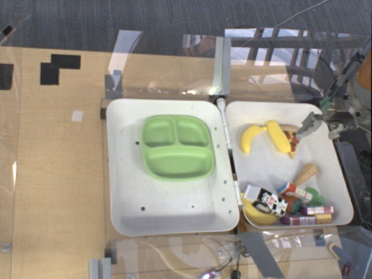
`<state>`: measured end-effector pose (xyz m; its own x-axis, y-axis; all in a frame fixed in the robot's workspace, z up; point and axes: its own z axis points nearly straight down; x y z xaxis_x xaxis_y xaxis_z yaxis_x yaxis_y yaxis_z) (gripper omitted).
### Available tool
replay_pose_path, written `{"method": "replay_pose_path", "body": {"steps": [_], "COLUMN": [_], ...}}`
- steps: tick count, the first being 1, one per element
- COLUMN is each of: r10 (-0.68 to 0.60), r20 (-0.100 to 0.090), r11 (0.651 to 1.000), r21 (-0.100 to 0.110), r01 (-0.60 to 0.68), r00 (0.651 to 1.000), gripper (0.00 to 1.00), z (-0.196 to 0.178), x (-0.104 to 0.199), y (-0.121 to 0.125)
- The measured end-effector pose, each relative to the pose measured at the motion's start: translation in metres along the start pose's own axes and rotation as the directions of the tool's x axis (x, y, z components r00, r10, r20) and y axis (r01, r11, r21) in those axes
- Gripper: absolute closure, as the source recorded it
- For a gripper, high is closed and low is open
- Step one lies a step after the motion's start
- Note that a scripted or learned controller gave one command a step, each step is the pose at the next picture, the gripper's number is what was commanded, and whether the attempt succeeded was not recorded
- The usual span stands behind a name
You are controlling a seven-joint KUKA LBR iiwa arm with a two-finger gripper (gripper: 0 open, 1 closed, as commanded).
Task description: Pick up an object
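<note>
My gripper (321, 127) hangs over the right bin's (325, 173) far right corner, open, with nothing between its fingers. Its left fingertip (306, 127) is just right of a yellow corn cob (278, 136), which lies across a brown and red toy (291, 139). To the left of the cob lies a small banana (249, 137). Toward the front of this bin are an ice-cream cone (306, 174), a yellow bowl (256, 214) with a black-and-white piece (268, 201) in it, and several small coloured toys (308, 205).
A green divided plate (176, 146) sits in the left bin (128, 202). A metal divider (226, 150) runs between the two bins. The arm and its cables (354, 86) take up the far right side.
</note>
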<state>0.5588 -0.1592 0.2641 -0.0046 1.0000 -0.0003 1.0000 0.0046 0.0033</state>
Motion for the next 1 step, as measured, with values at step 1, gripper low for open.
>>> {"method": "replay_pose_path", "body": {"steps": [1], "r10": [-0.132], "r20": [0.000], "r11": [0.991], "r21": [-0.001], "r01": [0.132], "r00": [0.991], "gripper": [0.00], "z": [0.0679], "x": [-0.0238], "y": [0.0559]}}
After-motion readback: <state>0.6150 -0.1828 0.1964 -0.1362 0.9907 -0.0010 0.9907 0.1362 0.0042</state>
